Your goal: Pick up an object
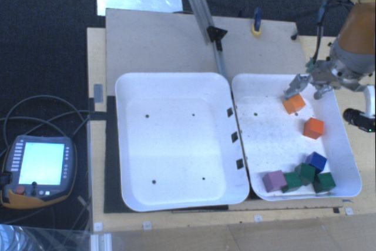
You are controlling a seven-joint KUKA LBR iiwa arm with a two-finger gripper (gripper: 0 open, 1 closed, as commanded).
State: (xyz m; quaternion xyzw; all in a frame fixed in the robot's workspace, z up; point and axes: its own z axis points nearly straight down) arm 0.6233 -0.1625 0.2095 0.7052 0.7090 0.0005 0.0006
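Standing over the right-hand shallow white plastic bin (pixel 350 150), the grey arm with the orange band (pixel 357 32) is reaching in from the right; its two-finger metal gripper (pixel 306 87) is hanging at the bin's far end, just above and beside the nearest small orange cube (pixel 294 103); whether the fingers are parted or closed I cannot tell from here, and nothing is visibly caught between them.

Item most likely in hand: that orange cube, sitting tilted on the bin floor near the far wall; judged light, rigid, smooth-faced and not fragile; probably best taken across two opposite flat faces, with the fingers turned to match its skew, since a corner grip would likely let it twist out.

Other stock in the same bin: a second orange cube (pixel 314 127) lying apart toward the right wall; a dark blue cube (pixel 316 160), three dark green blocks (pixel 305 173) and a pale purple block (pixel 273 180) crowding together at the near edge, touching or nearly so, and harder to get fingers around.

Left-hand white bin (pixel 126 126): sitting alongside, walls touching at the middle.
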